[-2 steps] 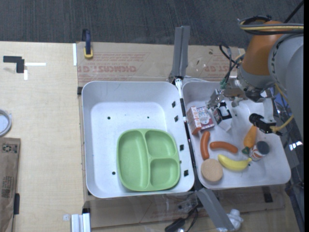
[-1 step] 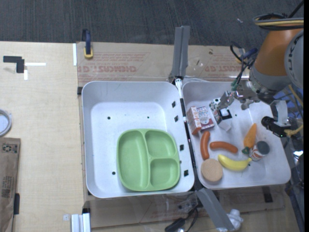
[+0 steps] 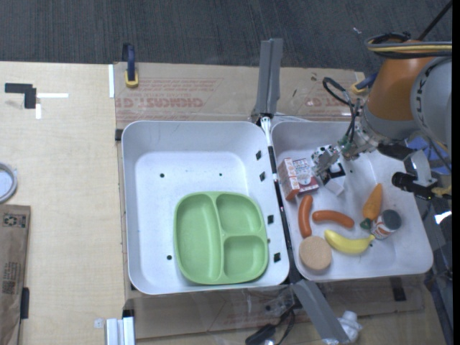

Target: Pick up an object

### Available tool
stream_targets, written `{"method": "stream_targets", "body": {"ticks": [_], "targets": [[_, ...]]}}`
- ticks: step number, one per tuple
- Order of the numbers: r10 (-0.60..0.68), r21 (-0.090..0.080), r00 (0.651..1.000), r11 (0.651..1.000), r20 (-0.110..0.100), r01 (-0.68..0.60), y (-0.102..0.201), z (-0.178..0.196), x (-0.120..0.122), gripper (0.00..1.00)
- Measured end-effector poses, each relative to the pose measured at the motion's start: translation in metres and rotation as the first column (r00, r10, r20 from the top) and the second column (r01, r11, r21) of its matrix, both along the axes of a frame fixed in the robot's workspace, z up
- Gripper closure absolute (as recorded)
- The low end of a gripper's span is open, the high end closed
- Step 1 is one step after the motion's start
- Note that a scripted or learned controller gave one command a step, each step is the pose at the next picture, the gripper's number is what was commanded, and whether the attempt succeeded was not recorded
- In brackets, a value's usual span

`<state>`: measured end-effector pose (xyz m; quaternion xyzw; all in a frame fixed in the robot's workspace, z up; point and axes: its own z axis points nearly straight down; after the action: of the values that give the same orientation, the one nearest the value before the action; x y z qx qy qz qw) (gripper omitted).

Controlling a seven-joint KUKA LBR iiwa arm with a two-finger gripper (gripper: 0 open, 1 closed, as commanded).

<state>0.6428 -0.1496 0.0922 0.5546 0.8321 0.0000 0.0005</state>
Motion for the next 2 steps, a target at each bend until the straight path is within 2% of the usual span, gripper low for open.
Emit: {"method": "stream_targets", "body": {"ticks": [1, 2], "targets": [[0.038, 0.0, 0.999, 0.999, 0.0, -0.038, -0.026, 0.0, -0.009, 0.0], [0.034, -0.001, 0.999, 0.999, 0.004, -0.034, -0.027, 0.01, -0.008, 1.0]]}}
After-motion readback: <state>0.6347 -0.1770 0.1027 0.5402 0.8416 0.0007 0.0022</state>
